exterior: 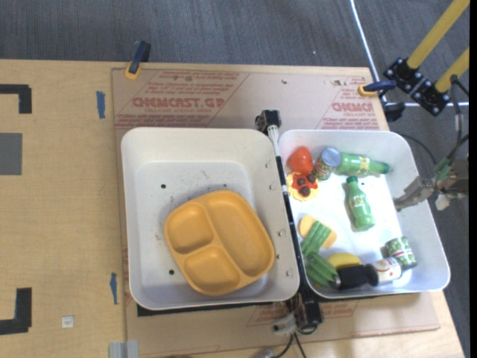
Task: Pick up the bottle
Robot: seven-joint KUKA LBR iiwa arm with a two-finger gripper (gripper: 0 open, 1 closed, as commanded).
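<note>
A green bottle (358, 203) with a white cap lies in the middle of the right bin (428, 271), cap pointing to the far side. A second green bottle (363, 165) lies on its side near the bin's far wall. A black bottle with a white and red end (365, 275) lies along the near wall. My gripper (410, 197) is at the bin's right rim, just right of the middle green bottle and apart from it, with nothing seen in it.
The right bin also has a red toy (300, 159), a small can with a blue lid (326, 160), a green and red can (401, 251), and green and yellow toy food (319, 239). The left bin (141, 162) carries a yellow divided plate (218, 240). Yellow stands (440, 21) rise at the far right.
</note>
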